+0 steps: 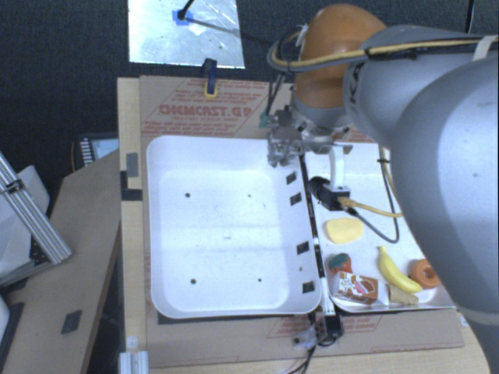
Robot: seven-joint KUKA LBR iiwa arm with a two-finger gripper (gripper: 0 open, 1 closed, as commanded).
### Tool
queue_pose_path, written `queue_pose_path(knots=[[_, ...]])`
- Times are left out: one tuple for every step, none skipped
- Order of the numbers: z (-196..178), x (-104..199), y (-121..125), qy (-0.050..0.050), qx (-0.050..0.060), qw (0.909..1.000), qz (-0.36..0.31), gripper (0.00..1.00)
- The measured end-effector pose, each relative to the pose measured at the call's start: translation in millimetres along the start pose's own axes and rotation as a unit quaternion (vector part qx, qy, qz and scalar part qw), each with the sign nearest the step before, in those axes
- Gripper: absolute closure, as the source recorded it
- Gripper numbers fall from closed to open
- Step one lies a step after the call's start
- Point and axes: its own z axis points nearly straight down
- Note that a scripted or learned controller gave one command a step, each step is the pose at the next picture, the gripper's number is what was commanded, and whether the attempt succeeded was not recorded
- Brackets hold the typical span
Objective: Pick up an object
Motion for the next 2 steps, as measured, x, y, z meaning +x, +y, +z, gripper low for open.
queue_pose_path(knots=[[116,44,25,0.0,0.001,1.0,-0.001,1.0],[76,77,26,0.0,0.0,1.0,0.0,1.0]])
